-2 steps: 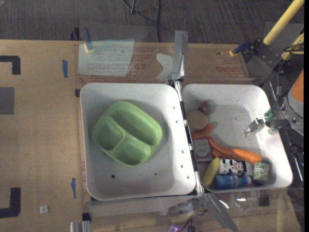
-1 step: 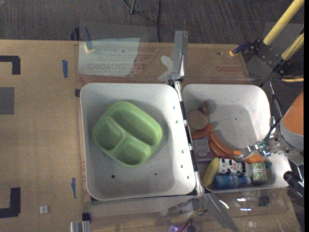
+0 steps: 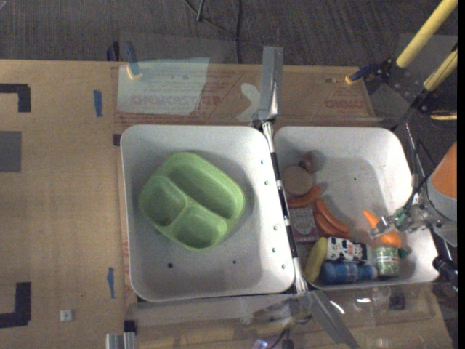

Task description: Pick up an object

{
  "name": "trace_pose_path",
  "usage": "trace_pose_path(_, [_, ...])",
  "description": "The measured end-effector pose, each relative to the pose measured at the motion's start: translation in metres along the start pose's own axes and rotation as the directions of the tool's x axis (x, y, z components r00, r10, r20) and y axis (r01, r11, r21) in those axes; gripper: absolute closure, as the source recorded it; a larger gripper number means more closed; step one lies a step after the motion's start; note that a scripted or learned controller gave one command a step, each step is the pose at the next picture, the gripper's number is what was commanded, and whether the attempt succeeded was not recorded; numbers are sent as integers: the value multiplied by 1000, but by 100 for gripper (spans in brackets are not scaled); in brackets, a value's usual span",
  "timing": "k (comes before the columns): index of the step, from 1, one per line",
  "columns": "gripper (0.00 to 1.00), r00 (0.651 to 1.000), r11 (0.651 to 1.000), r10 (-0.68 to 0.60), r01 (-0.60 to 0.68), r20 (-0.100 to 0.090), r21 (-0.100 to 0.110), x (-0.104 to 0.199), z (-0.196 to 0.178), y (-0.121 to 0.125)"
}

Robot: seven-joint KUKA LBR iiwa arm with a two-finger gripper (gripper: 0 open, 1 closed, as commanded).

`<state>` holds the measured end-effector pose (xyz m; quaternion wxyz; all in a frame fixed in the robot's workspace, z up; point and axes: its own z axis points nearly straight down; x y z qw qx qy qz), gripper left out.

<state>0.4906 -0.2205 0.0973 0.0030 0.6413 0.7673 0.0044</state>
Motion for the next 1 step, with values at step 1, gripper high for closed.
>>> trace_pose_path(1, [100, 1000, 1000, 6, -6, 3, 8, 28, -115, 40])
